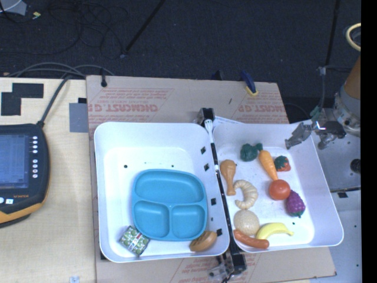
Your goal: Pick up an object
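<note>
Camera view, two bins (112, 140), one blue tray (169, 204), ten toy foods (278, 189).

A robotics lab: at nine o'clock a control pendant (19, 170) with a screen lies on the bench (59, 234). Loose cables (76, 34) trail over dark floor at twelve o'clock. Two white bins (153, 137) sit on taped-down cardboard (177, 99).

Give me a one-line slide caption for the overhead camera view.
End effector hovers over right bin of toy food; blue tray sits in left bin.
</note>
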`<state>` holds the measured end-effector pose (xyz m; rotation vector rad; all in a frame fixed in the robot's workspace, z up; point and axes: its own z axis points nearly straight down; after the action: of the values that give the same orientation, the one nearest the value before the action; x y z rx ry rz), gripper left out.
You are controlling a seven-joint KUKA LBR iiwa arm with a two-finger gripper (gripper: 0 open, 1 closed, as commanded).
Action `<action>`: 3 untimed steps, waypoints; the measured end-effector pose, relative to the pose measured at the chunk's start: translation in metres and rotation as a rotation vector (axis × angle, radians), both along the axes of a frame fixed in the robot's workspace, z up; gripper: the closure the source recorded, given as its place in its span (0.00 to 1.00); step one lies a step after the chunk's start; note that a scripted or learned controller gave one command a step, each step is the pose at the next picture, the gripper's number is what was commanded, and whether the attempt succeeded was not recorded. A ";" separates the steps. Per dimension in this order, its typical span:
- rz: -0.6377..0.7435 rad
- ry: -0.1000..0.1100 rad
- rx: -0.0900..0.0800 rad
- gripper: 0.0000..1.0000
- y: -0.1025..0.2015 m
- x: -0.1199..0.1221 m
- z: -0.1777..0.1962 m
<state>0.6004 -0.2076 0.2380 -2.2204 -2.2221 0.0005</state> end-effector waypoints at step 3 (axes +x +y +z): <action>0.005 -0.004 0.001 1.00 0.051 -0.056 -0.053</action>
<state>0.5448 -0.1564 0.1848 -2.2163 -2.2300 -0.0050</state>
